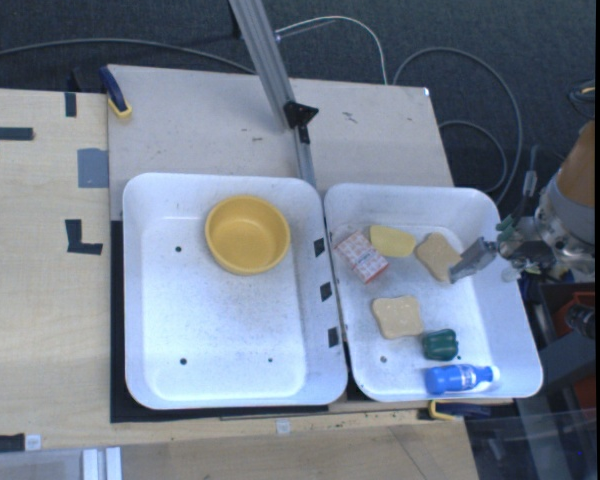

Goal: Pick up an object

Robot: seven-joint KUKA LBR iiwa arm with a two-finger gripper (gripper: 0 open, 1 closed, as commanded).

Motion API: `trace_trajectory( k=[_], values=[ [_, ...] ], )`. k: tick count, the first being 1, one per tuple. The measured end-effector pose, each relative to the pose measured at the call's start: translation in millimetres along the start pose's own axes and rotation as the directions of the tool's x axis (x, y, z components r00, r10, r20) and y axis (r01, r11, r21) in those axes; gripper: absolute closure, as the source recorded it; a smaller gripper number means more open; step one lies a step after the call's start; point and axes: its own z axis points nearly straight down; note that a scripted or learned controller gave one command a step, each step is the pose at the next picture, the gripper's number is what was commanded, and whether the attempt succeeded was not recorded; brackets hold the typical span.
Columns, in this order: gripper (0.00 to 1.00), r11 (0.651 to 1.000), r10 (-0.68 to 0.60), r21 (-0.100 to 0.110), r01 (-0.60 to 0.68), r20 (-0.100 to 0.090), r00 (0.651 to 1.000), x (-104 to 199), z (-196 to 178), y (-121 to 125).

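While the gripper (pixel 472 260) hangs low over the right bin (pixel 500 313) near its right wall, the closest thing to it is a tan sponge-like block (pixel 438 255), lying just to its left and seemingly touching or almost touching the tip — I cannot tell whether the gripper is open or closed, and nothing shows held in it. That block's long axis runs roughly far-left to near-right. Just left of it sits a yellow piece (pixel 392 240), then a red-and-white checked packet (pixel 361 255). Nearer lie a tan bread-like slice (pixel 397 316), a green object (pixel 440 344) and a blue bottle (pixel 458 377) along the near wall. Bare floor between the block and the slice leaves room; the right wall crowds the approach.
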Motion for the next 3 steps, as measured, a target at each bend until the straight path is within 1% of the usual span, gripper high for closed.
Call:
trace_trajectory(
  k=[1, 2, 3],
  values=[
    [0.00, 1.000, 0.000, 0.000, 0.000, 0.000, 1.000, -0.1, -0.1, 0.0],
    [0.00, 1.000, 0.001, 0.006, -0.001, -0.001, 1.000, 6.3, 53.6, -9.6],
    [0.00, 1.000, 0.001, 0.005, -0.001, -0.001, 1.000, 14.8, 100.1, -11.4]
  ],
)
